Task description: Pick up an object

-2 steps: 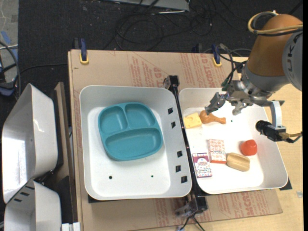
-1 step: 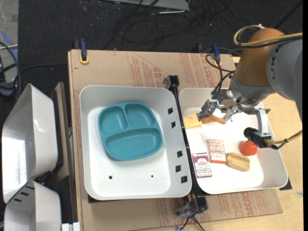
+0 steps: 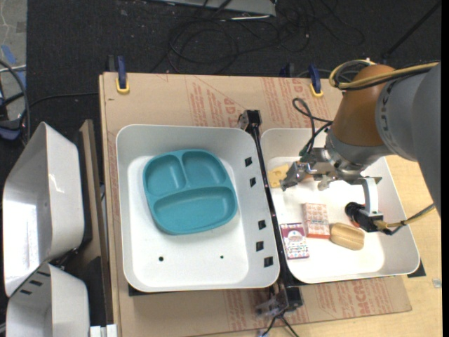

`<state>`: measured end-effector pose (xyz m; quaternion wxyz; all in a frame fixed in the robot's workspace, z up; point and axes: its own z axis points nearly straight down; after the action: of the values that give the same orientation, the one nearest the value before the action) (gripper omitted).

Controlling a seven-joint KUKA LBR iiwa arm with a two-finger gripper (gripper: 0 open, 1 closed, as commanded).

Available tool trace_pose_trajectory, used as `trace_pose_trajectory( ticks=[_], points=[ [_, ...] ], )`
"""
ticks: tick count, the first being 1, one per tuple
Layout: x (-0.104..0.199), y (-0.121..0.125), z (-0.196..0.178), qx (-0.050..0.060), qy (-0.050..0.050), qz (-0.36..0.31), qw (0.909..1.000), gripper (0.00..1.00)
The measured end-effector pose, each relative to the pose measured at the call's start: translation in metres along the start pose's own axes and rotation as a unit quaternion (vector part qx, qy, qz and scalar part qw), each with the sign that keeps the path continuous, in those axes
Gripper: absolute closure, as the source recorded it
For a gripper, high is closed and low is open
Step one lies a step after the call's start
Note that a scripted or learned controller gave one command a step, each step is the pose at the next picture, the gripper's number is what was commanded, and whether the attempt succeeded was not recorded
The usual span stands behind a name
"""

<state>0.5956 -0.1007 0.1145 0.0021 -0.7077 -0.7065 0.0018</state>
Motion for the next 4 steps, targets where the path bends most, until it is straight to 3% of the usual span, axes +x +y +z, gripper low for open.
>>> trace_pose_trajectory(
  ticks=[1,3,4],
  points=[
    [0.000,0.002,-0.013,-0.003,0.000,0.000,1.0000,1.00],
    [0.000,0.009,-0.130,-0.006,-0.001,-0.002,1.0000,1.00],
    [0.057,0.006,-0.135,-0.003,0.001,-0.005,1.0000,1.00]
  ],
)
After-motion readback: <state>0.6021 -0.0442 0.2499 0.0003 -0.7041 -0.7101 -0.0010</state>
